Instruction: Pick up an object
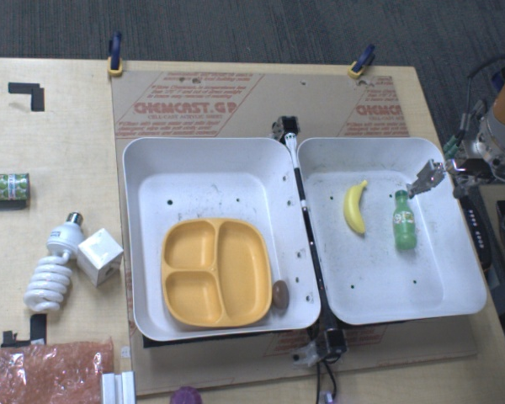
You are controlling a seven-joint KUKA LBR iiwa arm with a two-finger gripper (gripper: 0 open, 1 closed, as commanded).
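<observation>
A yellow banana [355, 208] lies in the right bin [379, 297], left of its middle. Beside it, to the right, a green bottle [404, 220] lies with its cap pointing toward the far wall. My gripper [424, 179] hovers at the bin's far right corner, just above and to the right of the bottle's cap. It is open with nothing between its fingers. In the left bin [202, 162] sits a yellow divided plate [217, 271] with a small brown object [280, 294] at its right edge.
The two bins meet at a central ridge [301, 209]. Outside the bins, on the bench to the left, lie a white spiral bulb [52, 269], a white cube [100, 255] and a small green can [10, 188]. A pink bag [46, 373] sits at the bottom left.
</observation>
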